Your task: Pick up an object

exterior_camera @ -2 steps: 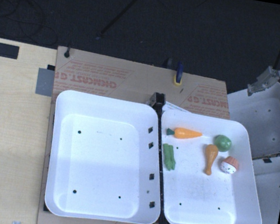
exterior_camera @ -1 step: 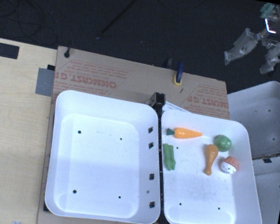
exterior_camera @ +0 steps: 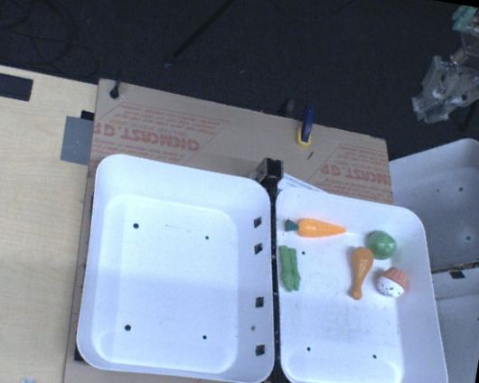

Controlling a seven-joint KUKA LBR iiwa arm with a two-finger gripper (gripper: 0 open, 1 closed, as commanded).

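Gripper (exterior_camera: pixel 439 100) of grey metal hangs at the top right of the camera view, high over the dark floor beyond the desk and clear of both bins; whether it is wide or narrow cannot be told from this angle, and nothing shows in its grasp.

Well below the gripper lies the right-hand shallow white plastic bin (exterior_camera: pixel 420 355), which carries five small toy foods in its far half. Closest to the gripper is a round green ball-shaped toy (exterior_camera: pixel 382 244) near the bin's far right corner. Just below that sits a small white and orange rounded toy (exterior_camera: pixel 392 282). Beside these, further left from the gripper, a tan drumstick-shaped toy (exterior_camera: pixel 360 270) lies lengthwise. An orange carrot toy with a green top (exterior_camera: pixel 315 229) lies crosswise near the far wall, and a dark green leafy toy (exterior_camera: pixel 288 268) lies by the bin's left wall.

Farthest from the gripper, down and to the left, sits the left-hand shallow white plastic bin (exterior_camera: pixel 99 235), touching its neighbour along a black clipped seam.
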